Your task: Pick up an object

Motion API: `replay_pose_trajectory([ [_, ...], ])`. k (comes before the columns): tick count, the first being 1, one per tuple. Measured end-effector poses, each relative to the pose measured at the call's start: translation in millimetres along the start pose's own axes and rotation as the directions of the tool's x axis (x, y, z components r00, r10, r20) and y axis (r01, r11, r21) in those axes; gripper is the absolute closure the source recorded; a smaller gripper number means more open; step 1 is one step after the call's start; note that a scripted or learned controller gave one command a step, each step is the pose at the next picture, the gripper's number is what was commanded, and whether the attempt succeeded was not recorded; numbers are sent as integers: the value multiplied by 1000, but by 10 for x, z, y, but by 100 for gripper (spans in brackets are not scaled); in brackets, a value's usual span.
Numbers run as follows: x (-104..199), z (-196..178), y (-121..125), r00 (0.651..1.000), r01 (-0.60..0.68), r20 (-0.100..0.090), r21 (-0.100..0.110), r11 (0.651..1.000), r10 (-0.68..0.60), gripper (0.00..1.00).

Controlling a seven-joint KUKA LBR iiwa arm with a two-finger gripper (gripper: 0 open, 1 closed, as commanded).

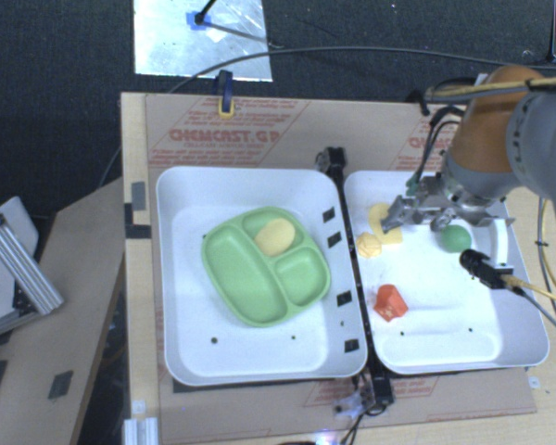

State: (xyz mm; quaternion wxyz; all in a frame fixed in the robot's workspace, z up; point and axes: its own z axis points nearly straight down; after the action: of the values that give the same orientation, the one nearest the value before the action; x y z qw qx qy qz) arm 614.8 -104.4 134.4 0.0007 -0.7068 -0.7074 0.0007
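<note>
Nearest, a red block (pixel 390 301) lies in the right bin (pixel 445 346). The end effector (pixel 400 213) hangs over yellow pieces (pixel 378 232); its opening I cannot tell. Best to centre on one piece, clear of the green ball (pixel 455 238).

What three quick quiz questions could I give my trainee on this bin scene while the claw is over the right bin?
1. True or false: the yellow item lies in a compartment of the green divided plate in the left bin.
2. Which object sits nearest the front of the right bin? A) green ball B) red piece C) pale yellow pieces
3. Fill in: the claw hovers closest to the pale ______ pieces.

Key: 1 true; 2 B; 3 yellow.
</note>
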Motion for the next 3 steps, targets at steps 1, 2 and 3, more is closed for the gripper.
replay_pose_trajectory([
  [1,-5,473,31,1000,-2,1,-11,1000,2,0],
  [2,-3,367,26,1000,-1,2,-9,1000,1,100],
  [3,-6,-71,68,1000,3,1,-7,1000,-3,100],
])
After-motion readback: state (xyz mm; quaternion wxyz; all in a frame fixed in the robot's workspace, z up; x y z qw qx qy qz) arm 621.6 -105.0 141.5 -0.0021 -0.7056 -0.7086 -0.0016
